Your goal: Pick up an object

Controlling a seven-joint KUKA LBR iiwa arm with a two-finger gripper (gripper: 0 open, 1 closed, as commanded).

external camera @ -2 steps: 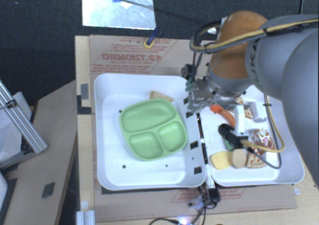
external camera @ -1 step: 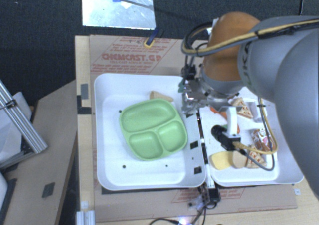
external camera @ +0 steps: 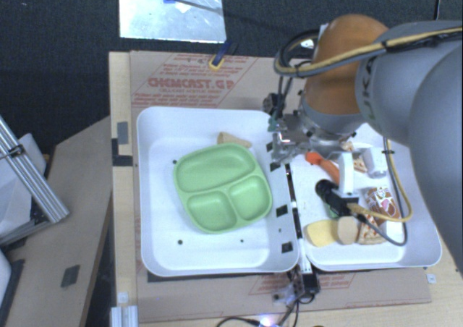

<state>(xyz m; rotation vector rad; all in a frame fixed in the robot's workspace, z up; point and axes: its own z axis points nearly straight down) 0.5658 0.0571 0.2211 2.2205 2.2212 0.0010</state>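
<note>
- Objects (external camera: 346, 231) for picking lie mostly in the right bin (external camera: 376, 259), bunched in its near and middle part. Five can be counted there.
- At the near end, one yellow round piece (external camera: 320, 234) touches one tan round piece (external camera: 350, 228) on its right.
- Just beyond them, toward the right wall, lies one flat piece with a red and white pattern (external camera: 380, 202).
- Farther in are one orange piece (external camera: 330, 168) and, to its right, one small white piece (external camera: 373, 163).
- The hand (external camera: 293, 143) hangs over the far left part of the right bin, close to the wall between the two bins. The orange piece is just beside it on the near right. I cannot tell whether the hand is open or closed, nor whether it touches anything; nothing is seen held in it.
- The grey arm (external camera: 412, 79) reaches in from the right and covers the far right part of that bin.
- The left bin (external camera: 160, 173) holds one green plate (external camera: 221, 188) with three compartments, lying flat near its middle.
- One tan wedge (external camera: 233, 139) lies just beyond the plate's far edge.
- Both bins sit on a cardboard sheet with red print (external camera: 189, 82), which lies on the surface (external camera: 79, 173).
- Farthest off is one silvery sheet (external camera: 170, 0).
</note>
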